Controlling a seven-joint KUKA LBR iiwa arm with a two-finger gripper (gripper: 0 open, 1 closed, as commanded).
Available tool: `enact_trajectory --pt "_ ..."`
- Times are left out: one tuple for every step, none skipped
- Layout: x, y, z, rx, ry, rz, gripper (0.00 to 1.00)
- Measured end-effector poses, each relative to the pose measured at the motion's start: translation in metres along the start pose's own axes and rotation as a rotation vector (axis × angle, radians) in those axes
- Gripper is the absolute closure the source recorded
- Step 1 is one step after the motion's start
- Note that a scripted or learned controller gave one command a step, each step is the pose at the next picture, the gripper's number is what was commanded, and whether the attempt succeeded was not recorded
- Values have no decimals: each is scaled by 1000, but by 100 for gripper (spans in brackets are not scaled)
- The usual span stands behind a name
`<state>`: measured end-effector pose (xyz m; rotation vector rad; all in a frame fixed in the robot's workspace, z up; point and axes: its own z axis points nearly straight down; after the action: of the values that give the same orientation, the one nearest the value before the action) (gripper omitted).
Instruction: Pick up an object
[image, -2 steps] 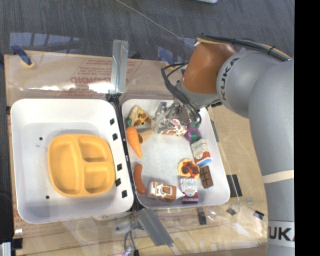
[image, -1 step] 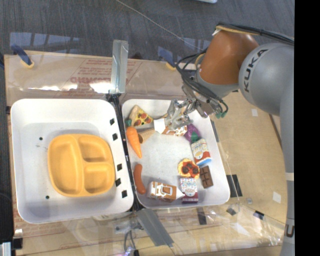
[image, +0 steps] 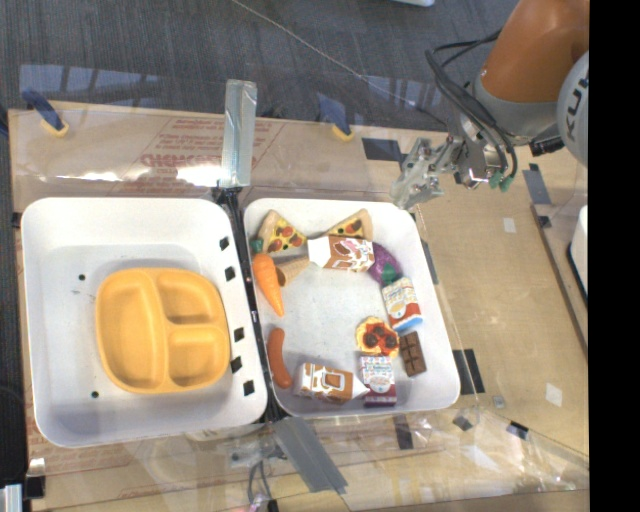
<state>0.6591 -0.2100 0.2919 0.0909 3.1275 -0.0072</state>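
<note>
From above, the bench carries 2 white bins side by side; the left bin holds a yellow divided tray lying flat near its middle; the right bin holds a scatter of toy food arranged roughly in a ring along its walls. At the top of that bin lie 2 pizza slices, 1 at the left and 1 at the right, with a small brown-and-white carton just below the right slice; a carrot lies along the left wall, and a sausage lies lower on the same side. Along the right side sit a purple piece, a small bottle, a round cookie-like piece and a chocolate bar; at the bottom lie another brown carton and a small box touching each other. The arm reaches in from the right, and its gripper hangs just outside the top right corner of the right bin, over the bench edge of that bin, apart from every toy; nothing sits between its fingers, and whether they stand apart or together cannot be told at this angle.
</note>
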Motion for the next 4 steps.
enact_trajectory --pt "40 29 132 -6 20 32 100" --pt "38 -1 140 -5 9 -328 100" --pt "83 -4 112 -11 10 -963 100" --pt "83 -4 112 -11 10 -963 0"
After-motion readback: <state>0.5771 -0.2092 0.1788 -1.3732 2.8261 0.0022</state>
